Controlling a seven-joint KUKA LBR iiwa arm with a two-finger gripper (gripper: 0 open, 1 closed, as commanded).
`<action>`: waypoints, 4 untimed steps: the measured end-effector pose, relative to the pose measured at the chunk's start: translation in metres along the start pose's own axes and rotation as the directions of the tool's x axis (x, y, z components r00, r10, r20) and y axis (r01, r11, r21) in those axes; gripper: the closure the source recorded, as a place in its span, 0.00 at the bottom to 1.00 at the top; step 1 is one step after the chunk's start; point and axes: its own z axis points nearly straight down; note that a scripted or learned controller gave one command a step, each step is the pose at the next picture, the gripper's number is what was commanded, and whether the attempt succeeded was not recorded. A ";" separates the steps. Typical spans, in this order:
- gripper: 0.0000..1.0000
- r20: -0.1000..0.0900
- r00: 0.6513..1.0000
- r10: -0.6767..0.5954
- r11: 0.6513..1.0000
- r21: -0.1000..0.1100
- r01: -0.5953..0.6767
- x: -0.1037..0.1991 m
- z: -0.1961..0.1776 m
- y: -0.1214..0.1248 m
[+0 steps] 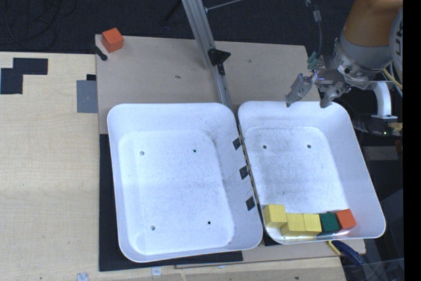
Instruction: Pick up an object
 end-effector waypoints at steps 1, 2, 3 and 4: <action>1.00 0.000 1.000 -0.002 1.000 0.000 0.002 -0.001 -0.010 0.000; 1.00 -0.003 1.000 0.004 1.000 0.010 -0.004 0.047 0.034 -0.145; 1.00 -0.001 1.000 -0.002 1.000 -0.001 0.002 0.104 0.038 -0.017; 1.00 -0.001 1.000 0.006 1.000 0.012 -0.006 0.107 0.082 -0.083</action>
